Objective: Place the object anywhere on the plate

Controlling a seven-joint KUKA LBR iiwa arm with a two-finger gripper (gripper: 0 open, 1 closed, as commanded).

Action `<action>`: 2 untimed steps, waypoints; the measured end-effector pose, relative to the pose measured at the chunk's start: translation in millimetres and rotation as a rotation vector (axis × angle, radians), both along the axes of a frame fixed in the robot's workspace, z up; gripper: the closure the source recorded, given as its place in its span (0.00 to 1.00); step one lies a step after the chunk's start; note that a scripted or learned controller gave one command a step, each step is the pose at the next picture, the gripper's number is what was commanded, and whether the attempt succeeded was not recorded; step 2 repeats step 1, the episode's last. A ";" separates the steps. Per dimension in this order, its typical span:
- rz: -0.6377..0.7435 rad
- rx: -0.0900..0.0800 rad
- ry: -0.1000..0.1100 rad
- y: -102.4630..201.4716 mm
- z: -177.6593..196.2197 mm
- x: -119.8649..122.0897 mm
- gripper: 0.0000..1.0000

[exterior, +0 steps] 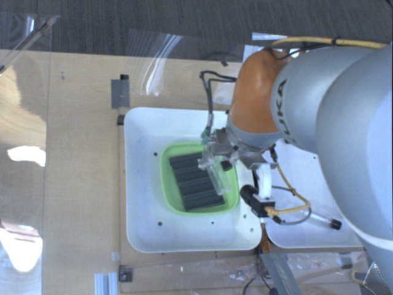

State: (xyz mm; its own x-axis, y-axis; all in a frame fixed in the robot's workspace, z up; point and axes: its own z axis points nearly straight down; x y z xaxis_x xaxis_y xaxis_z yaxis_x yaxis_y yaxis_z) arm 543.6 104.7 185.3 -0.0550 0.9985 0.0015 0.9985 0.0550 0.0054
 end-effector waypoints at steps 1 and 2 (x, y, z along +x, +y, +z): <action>-0.001 0.000 0.000 -0.3 0.2 0.1 0.00; -0.001 0.000 0.000 -0.3 0.2 0.1 0.00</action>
